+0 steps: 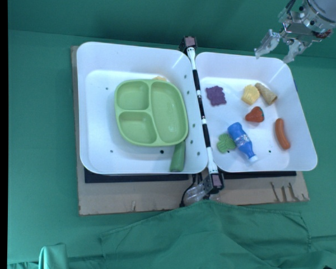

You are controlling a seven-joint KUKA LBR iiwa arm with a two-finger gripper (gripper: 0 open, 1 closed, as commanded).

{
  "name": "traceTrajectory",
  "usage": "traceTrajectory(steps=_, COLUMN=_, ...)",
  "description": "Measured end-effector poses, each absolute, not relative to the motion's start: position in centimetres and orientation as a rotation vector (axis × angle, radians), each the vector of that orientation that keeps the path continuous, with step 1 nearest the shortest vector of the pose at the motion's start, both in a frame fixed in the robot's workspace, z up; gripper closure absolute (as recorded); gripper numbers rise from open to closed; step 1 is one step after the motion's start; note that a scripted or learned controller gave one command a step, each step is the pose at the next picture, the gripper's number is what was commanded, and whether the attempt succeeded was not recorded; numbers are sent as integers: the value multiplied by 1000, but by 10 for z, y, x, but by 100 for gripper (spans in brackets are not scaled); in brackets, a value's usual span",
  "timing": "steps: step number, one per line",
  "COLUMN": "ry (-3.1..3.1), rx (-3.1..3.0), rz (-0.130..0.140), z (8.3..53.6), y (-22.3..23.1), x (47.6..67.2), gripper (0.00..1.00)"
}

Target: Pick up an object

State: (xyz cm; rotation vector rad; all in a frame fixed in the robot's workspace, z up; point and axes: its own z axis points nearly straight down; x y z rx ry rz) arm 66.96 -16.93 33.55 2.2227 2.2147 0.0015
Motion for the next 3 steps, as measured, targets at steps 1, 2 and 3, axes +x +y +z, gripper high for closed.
traceTrajectory(steps=1, ry=2210, rx=2213, rz=10, z=399, y=-187, x=702, gripper=0)
traceTrajectory(steps=2, ry=2221, rx=2228, rz=-8, z=297, y=-187, x=699, gripper=0)
traceTrajectory(steps=3, ry=2221, rx=2227, rz=-8, z=200, y=-187, x=699, gripper=0)
